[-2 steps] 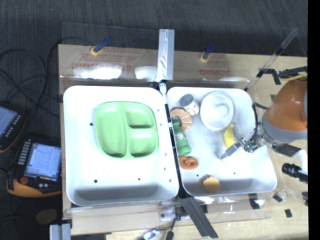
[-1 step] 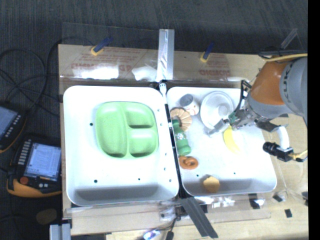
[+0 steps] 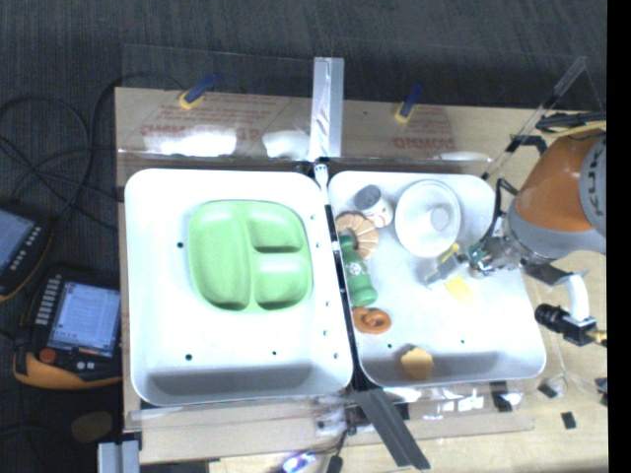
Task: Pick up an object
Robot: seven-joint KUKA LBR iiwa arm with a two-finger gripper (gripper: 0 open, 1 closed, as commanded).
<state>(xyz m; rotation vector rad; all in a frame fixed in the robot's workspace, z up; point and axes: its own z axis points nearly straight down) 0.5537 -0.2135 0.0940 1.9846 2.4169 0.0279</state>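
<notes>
My gripper reaches into the right bin from the right, low over its middle right part. It sits just below a white bowl and right beside a small yellow piece. Along the bin's left side lie a green bottle, a tan ribbed round object, a small grey and white cup and an orange ring-shaped piece. A brownish-yellow lump rests near the front wall. I see nothing clearly held.
The left bin holds a green divided plate. The arm's orange band and grey wrist hang over the right bin's right edge. Cables and a handheld device lie off the bench to the left.
</notes>
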